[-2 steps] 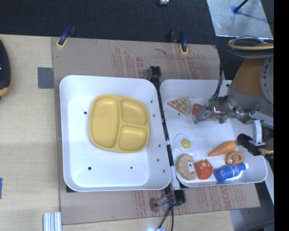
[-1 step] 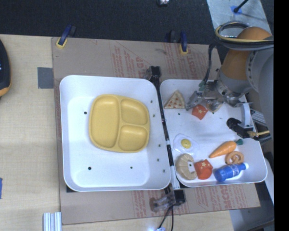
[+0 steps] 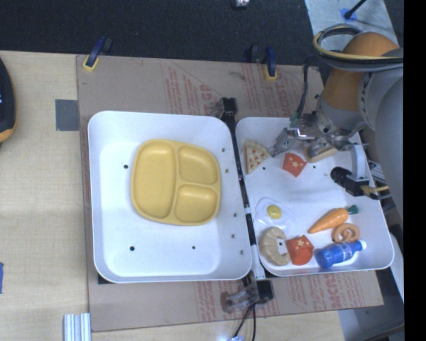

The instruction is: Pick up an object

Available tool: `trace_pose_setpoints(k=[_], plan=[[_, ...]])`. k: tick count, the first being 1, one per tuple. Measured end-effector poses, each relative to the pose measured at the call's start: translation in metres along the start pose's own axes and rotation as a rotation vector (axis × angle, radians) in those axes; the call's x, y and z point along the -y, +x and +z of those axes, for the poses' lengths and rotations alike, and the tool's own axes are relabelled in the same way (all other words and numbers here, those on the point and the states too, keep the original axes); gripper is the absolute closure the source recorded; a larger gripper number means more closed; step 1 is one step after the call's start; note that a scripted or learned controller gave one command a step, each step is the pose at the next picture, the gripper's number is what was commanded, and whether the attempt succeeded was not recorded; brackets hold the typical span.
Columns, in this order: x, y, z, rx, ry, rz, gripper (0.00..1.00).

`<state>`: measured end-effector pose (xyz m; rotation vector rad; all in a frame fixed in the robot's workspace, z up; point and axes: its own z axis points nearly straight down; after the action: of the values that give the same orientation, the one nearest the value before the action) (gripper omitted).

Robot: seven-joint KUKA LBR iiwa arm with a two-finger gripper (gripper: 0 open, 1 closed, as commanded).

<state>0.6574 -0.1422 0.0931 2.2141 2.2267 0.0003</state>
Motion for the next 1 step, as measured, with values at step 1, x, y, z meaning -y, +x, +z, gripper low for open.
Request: trace_pose_setpoints(k=[1], plan=[[0.0008, 0.0035, 0.0001, 0.0, 0.003, -0.001, 0.0]])
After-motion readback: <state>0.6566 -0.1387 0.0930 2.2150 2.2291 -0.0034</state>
